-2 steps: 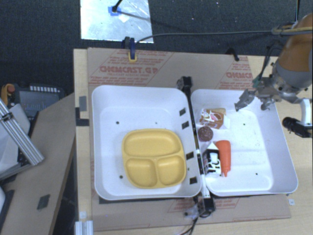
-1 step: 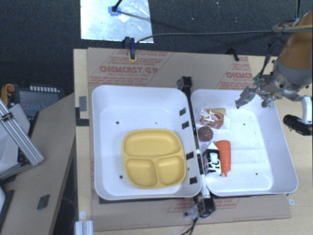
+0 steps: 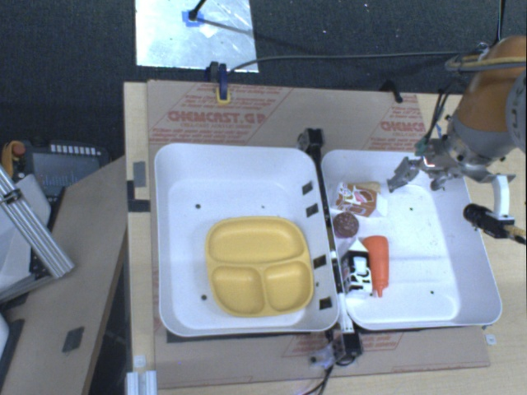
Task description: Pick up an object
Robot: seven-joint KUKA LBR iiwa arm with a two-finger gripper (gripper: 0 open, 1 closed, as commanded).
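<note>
Camera view — carrot (image 3: 377, 264) lies lengthwise near-to-far in right bin (image 3: 461, 245); pincer (image 3: 416, 171) state unclear.

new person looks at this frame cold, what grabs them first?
Most likely the yellow divided tray, sitting alone in the left bin and bright against the white. Next, the orange carrot-like toy in the right bin, lying near the bins' shared divider beside a black-and-white item, a small dark round piece and a brown-and-white packet. Then the gripper over the right bin's far right corner, apart from all of them.
</note>
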